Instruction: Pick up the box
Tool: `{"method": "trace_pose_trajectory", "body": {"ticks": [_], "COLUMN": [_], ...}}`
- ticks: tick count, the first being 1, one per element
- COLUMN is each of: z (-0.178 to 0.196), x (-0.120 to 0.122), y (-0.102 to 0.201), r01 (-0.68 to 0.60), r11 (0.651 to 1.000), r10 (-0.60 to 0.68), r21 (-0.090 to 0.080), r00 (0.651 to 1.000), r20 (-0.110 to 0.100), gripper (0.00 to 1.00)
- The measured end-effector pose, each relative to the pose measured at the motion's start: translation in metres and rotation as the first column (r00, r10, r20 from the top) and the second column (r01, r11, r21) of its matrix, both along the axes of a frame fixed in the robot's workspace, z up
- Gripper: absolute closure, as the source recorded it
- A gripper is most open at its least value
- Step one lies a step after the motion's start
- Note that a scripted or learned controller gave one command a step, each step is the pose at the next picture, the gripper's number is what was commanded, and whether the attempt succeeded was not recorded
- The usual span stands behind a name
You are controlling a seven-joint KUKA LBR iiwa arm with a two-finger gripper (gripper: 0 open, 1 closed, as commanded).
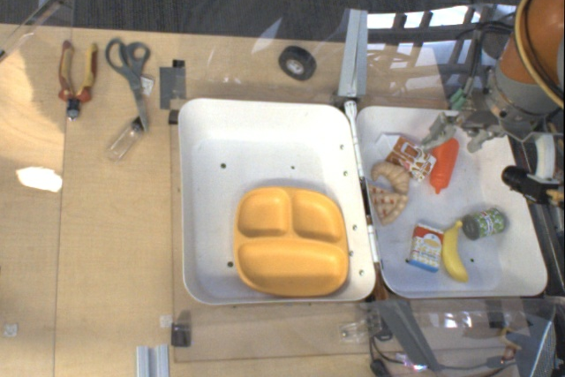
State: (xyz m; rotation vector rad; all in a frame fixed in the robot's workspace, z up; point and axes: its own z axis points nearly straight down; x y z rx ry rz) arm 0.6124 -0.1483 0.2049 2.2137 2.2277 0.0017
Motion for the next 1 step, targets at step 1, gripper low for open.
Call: {"method": "trace_pose_trajectory", "body": {"ticks": [1], "z": [-0.1], "x": [-0.0837], "y": [-0.0016], "r01": [-0.283], "r11": [0.959], "r10": [0.283], "r21": [-0.001], "r00": [0.959], "r20": [0.002], "gripper": [0.0]}}
